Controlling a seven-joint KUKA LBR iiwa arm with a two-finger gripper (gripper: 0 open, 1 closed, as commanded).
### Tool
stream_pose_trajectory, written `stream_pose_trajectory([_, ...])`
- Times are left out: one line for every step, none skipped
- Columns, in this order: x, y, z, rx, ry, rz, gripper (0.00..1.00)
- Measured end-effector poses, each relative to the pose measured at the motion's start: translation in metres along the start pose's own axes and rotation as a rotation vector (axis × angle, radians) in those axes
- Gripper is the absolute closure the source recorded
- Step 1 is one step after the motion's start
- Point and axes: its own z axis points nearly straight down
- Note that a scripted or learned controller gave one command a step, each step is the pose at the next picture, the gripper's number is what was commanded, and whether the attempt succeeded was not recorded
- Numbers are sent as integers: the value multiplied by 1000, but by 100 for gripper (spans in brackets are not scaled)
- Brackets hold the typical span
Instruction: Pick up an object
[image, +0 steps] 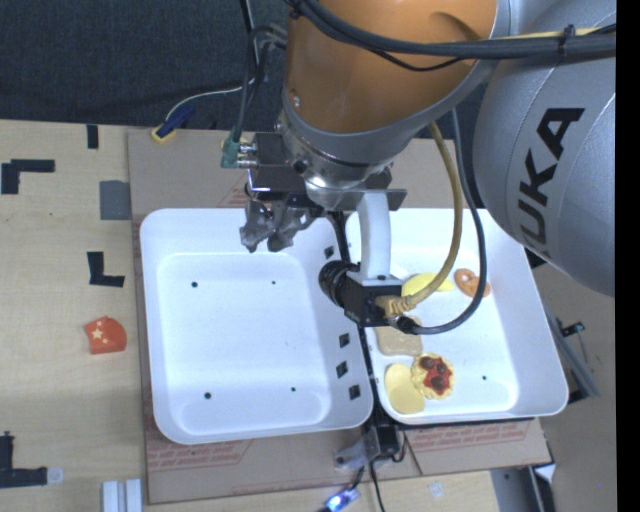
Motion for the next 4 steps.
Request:
stream_pose_trajectory([-2,2,-73,-16,6,2,100])
stream_pose_trajectory([-12,44,62,5,-4,6,100])
stream_pose_trajectory([-15,18,-40,-18,8,2,100])
stream_pose_trajectory([4,22,131,9,-5,2,100])
